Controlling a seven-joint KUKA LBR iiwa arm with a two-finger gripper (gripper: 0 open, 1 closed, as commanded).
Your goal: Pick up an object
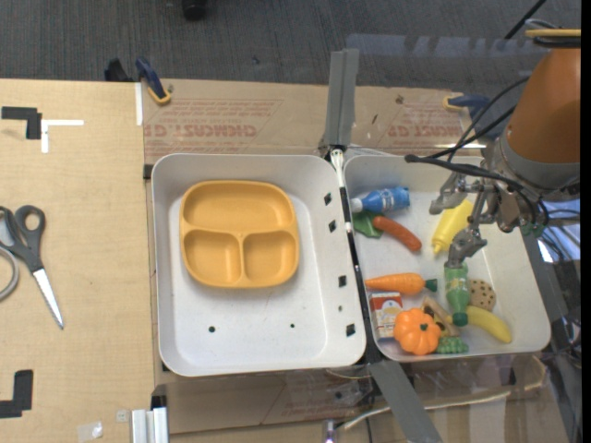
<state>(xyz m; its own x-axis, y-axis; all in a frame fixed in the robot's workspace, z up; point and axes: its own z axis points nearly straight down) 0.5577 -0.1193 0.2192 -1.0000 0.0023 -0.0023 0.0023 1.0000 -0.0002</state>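
Across the tabletop [74, 340] sit two shallow white bins. Inside the left bin [185, 340] lies a yellow divided plate [241, 233] with three compartments. Crowded into the right bin [522, 326] are a blue bottle [383, 199], a red sausage [399, 233], a carrot [395, 283], a pumpkin [417, 331], a banana [488, 323], a green bottle [457, 290] and a yellow piece [450, 225] (shape hard to tell). Above that bin hangs the end effector [480, 218], just beside the yellow piece; whether it grips anything I cannot tell. Scissors [32, 257] lie on the tabletop, well apart.
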